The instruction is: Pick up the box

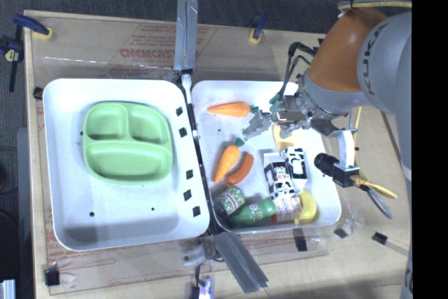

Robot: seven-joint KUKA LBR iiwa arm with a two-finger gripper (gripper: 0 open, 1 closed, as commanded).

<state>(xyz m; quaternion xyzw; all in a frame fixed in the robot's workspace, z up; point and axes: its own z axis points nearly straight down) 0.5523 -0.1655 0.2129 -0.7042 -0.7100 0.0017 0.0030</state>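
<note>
So my claw (260, 121) is hanging over the right bin (318, 91), near the top carrot (229, 109), and honestly I can't tell how wide it's spread or whether it has anything. The box (285, 172), white with black print too small to read, lies flat just below it, beside two more carrots (232, 163). A green bottle (253, 213) lies under that. Left bin (59, 171) has a green divided plate (127, 143). Faint reversed red lettering on the bench (143, 49), unreadable.
</note>
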